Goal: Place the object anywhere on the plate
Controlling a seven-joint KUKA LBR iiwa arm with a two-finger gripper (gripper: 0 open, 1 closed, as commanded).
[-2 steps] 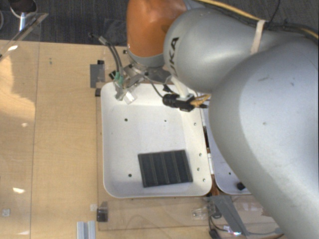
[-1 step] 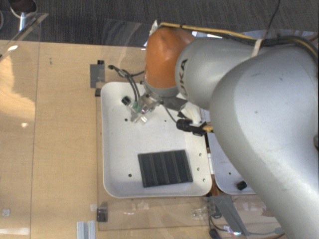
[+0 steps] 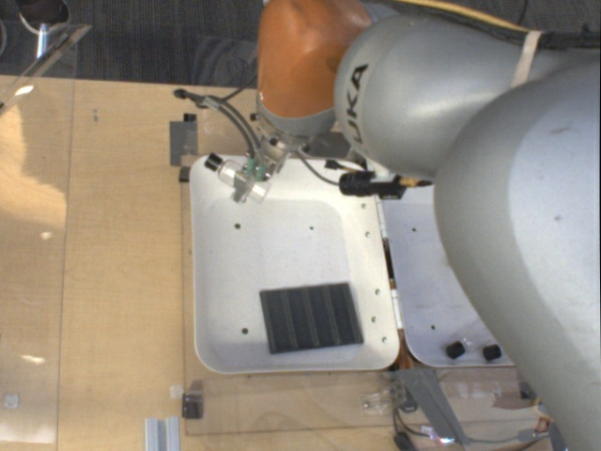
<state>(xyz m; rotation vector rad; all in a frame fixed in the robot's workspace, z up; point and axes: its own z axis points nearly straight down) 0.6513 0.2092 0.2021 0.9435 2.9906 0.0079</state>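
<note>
Dark ribbed plate (image 3: 311, 317) is lying near the front of the left bin (image 3: 216, 280). Across that bin, the gripper (image 3: 246, 181) is hovering at its far-left corner; I cannot tell its state, nor make out any object. A release there would be missing the plate.

Dark ribbed rectangular plate (image 3: 311, 317), flat in left bin's (image 3: 221, 280) near part.

right bin (image 3: 423, 280): its right part hidden under the arm (image 3: 451, 92) | arm: cut off by the top and right edges | gripper (image 3: 246, 178): small and blurred beside the left bin (image 3: 216, 280) far rim, finger state unreadable | two dark items (image 3: 472, 351) in right bin: too small to identify
</note>
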